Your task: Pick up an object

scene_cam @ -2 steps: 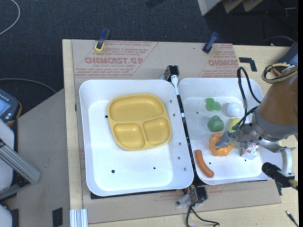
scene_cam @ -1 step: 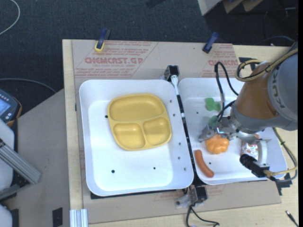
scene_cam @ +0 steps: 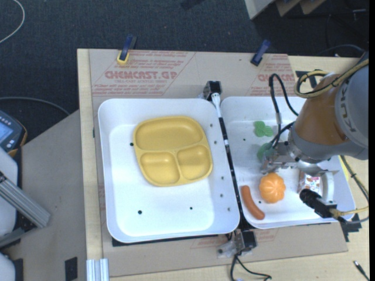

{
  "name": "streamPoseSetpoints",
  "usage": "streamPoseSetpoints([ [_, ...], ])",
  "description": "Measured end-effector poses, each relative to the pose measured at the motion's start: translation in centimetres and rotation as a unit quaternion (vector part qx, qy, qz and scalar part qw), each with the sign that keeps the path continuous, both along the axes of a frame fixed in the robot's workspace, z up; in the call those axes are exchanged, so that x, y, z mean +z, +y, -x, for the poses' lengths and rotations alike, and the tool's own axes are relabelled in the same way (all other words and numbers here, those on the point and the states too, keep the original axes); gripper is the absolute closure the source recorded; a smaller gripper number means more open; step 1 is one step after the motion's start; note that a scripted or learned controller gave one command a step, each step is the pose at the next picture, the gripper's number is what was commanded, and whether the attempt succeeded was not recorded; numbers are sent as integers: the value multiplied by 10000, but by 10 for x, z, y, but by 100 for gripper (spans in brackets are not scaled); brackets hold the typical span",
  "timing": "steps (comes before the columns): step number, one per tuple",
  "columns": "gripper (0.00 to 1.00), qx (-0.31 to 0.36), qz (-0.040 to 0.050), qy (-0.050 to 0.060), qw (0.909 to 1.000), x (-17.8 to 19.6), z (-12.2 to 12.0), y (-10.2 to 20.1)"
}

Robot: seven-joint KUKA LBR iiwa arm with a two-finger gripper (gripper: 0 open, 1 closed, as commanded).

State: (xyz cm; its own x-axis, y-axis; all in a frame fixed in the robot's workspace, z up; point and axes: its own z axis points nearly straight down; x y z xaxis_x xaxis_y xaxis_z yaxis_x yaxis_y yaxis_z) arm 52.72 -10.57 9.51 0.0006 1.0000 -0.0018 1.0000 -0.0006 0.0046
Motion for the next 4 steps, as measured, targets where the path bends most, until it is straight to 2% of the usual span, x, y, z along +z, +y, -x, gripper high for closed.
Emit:
streamPoseSetpoints([
  [1, 0, 0, -2, 6, 10000, -1, 0, 0],
  [2, 0, -10, -15, 43, 10000, -11, 50, 14],
  [3, 100, -2, -5, -2, 10000, 1, 47, 14],
  [4, 100, 55, -9, -74, 10000, 96, -68, 64],
])
